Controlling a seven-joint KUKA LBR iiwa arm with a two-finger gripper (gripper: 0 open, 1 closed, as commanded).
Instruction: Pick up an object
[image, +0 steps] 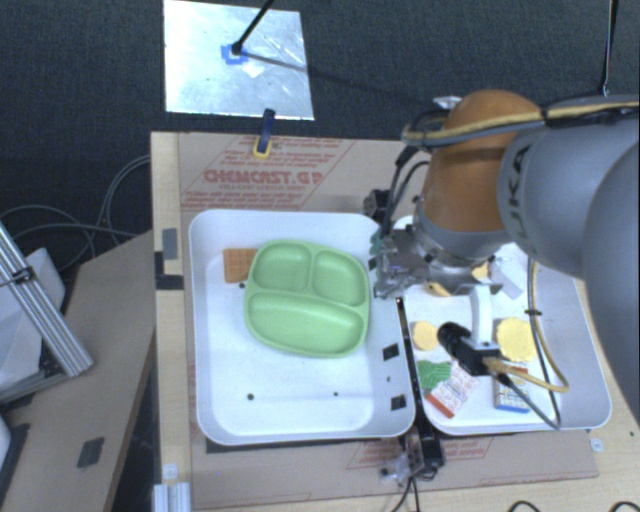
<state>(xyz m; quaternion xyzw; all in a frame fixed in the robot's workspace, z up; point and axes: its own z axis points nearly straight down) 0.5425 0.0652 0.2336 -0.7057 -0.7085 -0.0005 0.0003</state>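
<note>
Nearest you, along the front of the right shallow white bin (590, 405), lay a red-and-white printed packet (450, 392) and a blue-and-white printed packet (510, 399). A small green leafy piece (432, 372) sat just behind the red-and-white packet. Behind those you had a round yellow flat piece (424, 335) near the bin's left wall and a larger yellow flat piece (516, 338) further right.

In the left shallow white bin (300, 415), a light green plastic plate with three compartments (305, 298) lay flat in the far half. A flat orange-brown square (237, 264) touched the plate's far left edge, partly tucked under it.

The gripper (388, 272) hung low over the wall shared by the two bins, just beside the plate's right rim. You could not tell whether it was parted or closed, and nothing could be seen in its grasp.

Beyond the bins lay a cardboard sheet with red lettering (265, 172), and farther still a square of silver foil (238, 60) on the dark floor.
</note>
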